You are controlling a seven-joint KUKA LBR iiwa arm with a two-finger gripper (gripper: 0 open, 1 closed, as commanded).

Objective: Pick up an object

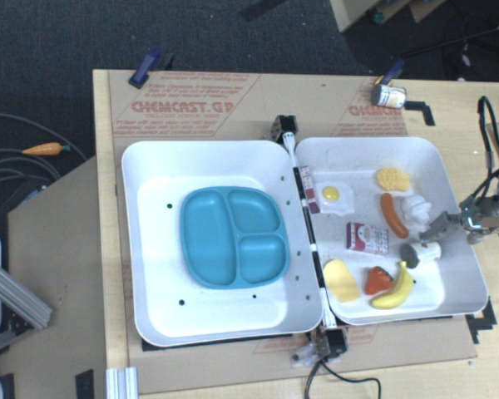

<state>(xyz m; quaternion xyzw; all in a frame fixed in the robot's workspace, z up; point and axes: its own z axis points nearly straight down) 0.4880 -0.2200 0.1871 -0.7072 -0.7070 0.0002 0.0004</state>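
Observation:
The right bin (449, 160) holds several toy foods. A fried egg (331, 194) and a yellow waffle piece (392, 179) lie toward the back, with a brown sausage (392, 214) and a white crumpled item (415, 209) just in front of them. A maroon carton (367, 238) lies in the middle. Along the front are a pale yellow piece (341, 279), a red strawberry (379, 280) and a banana (397, 289). My gripper (433, 233) reaches in low from the right edge, just right of the sausage and above the banana's tip.
The left bin (150, 173) holds a blue divided plate (234, 236). Black clamps (284, 127) join the bins at the middle seam. Cables (487, 148) hang along the right side. A small white bottle (390, 97) sits on the bench behind the right bin.

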